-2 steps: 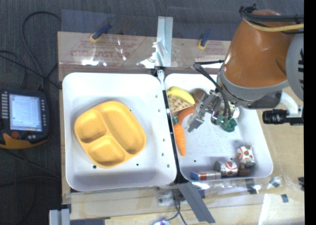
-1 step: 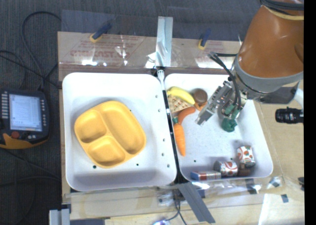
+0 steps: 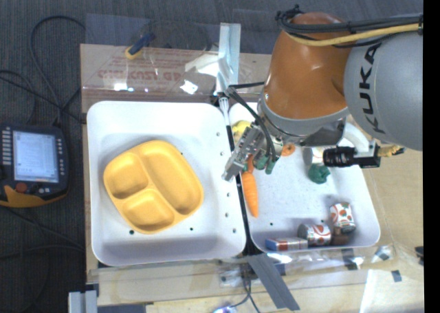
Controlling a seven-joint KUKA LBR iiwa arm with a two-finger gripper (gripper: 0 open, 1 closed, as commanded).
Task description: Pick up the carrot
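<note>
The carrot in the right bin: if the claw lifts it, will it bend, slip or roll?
The carrot looks like a smooth, tapered toy, so it is probably stiff and light. Its round, glossy body may slip or roll. It lies beside the bin wall, which may crowd the claw.

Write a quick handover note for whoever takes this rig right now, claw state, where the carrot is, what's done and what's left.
Claw: low over the divider between the two bins, right at the carrot's top end; whether it grips is unclear.
Carrot: lying in the right bin against its left wall, running down from the claw.
Left bin: holds the yellow divided plate.
Done: arm brought to the carrot.
Left: confirm the grasp, then lift the carrot.
</note>
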